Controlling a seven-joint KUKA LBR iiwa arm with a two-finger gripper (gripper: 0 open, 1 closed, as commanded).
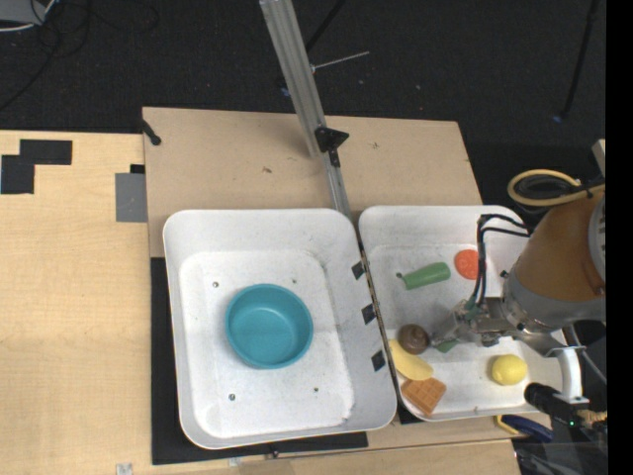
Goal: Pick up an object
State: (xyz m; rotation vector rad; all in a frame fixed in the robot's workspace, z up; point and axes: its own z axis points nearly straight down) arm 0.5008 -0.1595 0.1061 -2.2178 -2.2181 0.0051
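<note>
In the right bin (425,228), my gripper (457,332) hangs low over the floor near the middle, on the end of the arm's orange band (559,255). A brown ball (413,339) lies just to its left, and a pale yellow piece (411,364) sits below that ball. A green oblong (426,276) and a red-orange round piece (467,263) lie farther back. A yellow lemon (508,369) rests near the front right. An orange waffle-like piece (425,395) sits at the front edge.
The left bin (198,240) holds a teal bowl (269,325) near its middle. A metal rail (300,72) slants up behind the bins. Black clips (366,311) mark the seam between the two bins. Cables hang by the arm at right.
</note>
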